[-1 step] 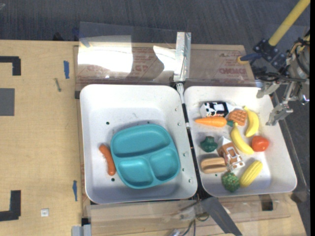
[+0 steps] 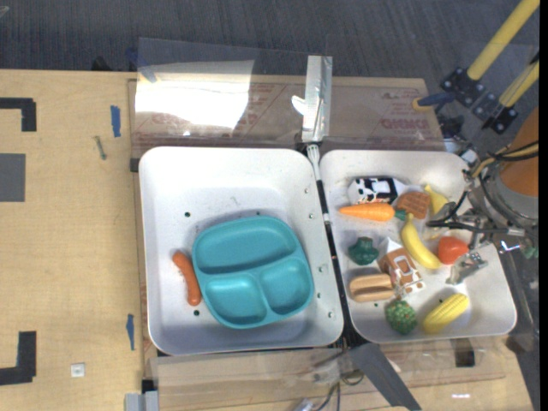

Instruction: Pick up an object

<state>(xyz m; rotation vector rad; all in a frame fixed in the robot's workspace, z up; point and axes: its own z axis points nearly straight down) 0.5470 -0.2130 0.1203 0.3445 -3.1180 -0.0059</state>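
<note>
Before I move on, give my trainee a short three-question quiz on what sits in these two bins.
1. True or false: the teal tray sits in the right bin.
2. What lies beside the tray in the left bin? A) sausage B) banana C) broccoli
3. Fill in: the carrot lies just below the black-and-white ___ toy.

Key: 1 false; 2 A, the sausage; 3 cow.
</note>
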